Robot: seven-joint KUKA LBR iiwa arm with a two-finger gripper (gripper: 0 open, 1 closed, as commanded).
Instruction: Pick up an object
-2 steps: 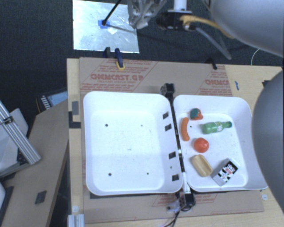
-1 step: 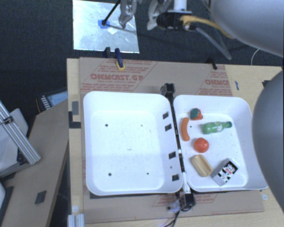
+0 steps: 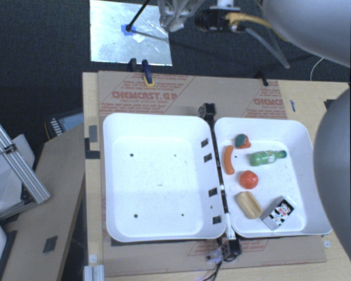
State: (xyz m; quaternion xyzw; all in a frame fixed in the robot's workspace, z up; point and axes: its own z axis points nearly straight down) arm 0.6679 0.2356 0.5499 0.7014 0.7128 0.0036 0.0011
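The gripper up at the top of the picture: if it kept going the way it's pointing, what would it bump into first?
Probably the shiny metal sheet beneath the gripper, not the bins; depth is hard to judge.

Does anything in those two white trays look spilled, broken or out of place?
Nothing stands out. The right bin holds a green bottle, a tomato, a hot dog, a bread roll and a small carton, all lying loose and apart, none visibly damaged.

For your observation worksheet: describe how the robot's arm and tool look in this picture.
The arm is a smooth, rounded grey body, blurred at the top right. A yellow cable runs along a black fitting. The tool is pale metallic grey.
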